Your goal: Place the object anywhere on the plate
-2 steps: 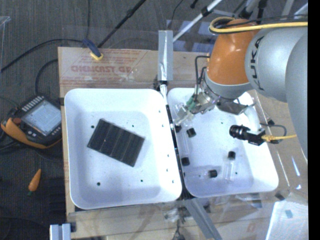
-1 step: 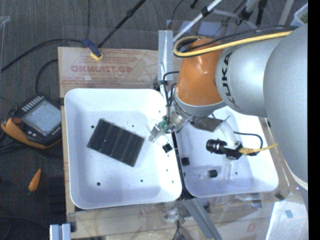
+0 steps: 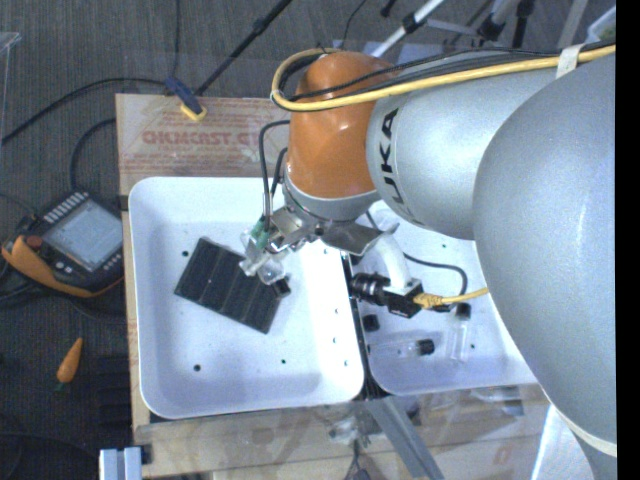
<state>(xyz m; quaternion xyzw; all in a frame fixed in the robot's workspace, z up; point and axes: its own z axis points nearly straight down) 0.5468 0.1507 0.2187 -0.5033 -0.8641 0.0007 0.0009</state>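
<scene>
Arm [image 3: 500,138] above white bins [image 3: 160,368].

Robotics lab or test cell: big grey-and-orange industrial arm [image 3: 450,138] over two shallow white plastic bins [image 3: 160,368], grey handheld control pendant with screen [image 3: 75,240] on dark carpet, loose black cables [image 3: 80,98], yellow cable [image 3: 420,68], tripod legs [image 3: 440,3].
</scene>
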